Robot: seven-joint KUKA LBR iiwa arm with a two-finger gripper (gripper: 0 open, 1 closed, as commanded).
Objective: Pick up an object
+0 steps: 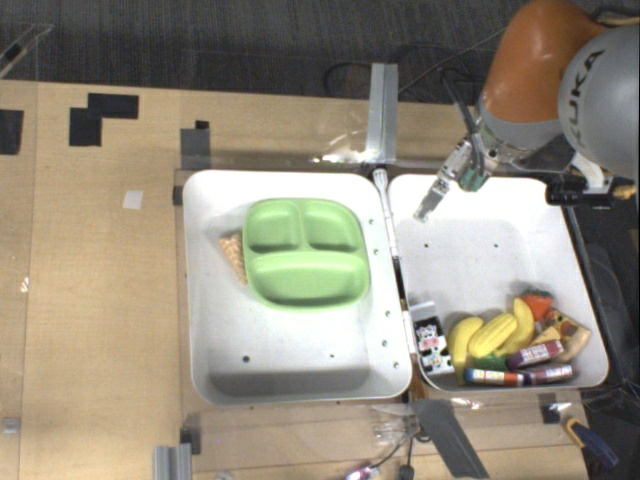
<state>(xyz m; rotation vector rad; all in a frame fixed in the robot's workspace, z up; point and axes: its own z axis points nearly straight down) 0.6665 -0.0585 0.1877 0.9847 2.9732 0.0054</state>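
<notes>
My gripper (428, 205) hangs over the back left part of the right bin (500, 238), with nothing visible between its fingers. It is far from the objects. A pile lies in that bin's front right corner: yellow bananas (487, 334), markers (520, 374), a small black and white box (429, 340) and some orange and brown pieces (560, 333). In the left bin (210, 298) lies a green divided plate (303, 251), with a tan waffle-like piece (233, 256) partly under its left edge.
A metal post (383, 113) stands behind the seam between the two bins. The grey and orange arm (560, 68) comes in from the upper right. Wooden bench surface spreads to the left of the bins.
</notes>
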